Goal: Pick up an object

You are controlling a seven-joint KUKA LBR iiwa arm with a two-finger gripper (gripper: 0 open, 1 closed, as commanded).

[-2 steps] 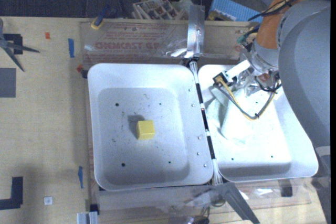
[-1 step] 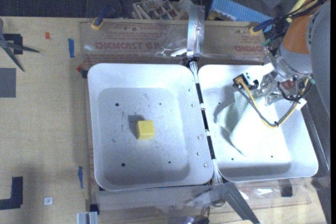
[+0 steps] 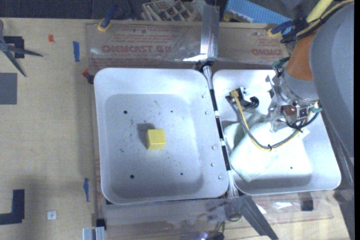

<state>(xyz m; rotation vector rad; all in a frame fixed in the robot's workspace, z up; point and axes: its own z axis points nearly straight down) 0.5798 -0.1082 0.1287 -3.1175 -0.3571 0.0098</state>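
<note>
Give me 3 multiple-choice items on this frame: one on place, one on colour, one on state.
1. Where does the block lie?
A. in the left bin
B. in the right bin
C. on the bench outside both bins

2. What colour is the block?
A. red
B. yellow
C. green

3. How does the block stand with respect to the arm?
A. lifted clear of the bin floor
C. pressed under the wrist
B. resting on the bin floor, apart from the arm

Key:
1 A: the block sits near the middle of the left bin, not in the right bin.
2 B: its faces are plainly yellow against the white floor.
3 B: it lies on the floor with its shadow beside it, while the arm hangs over the other bin, across the divider.
</note>
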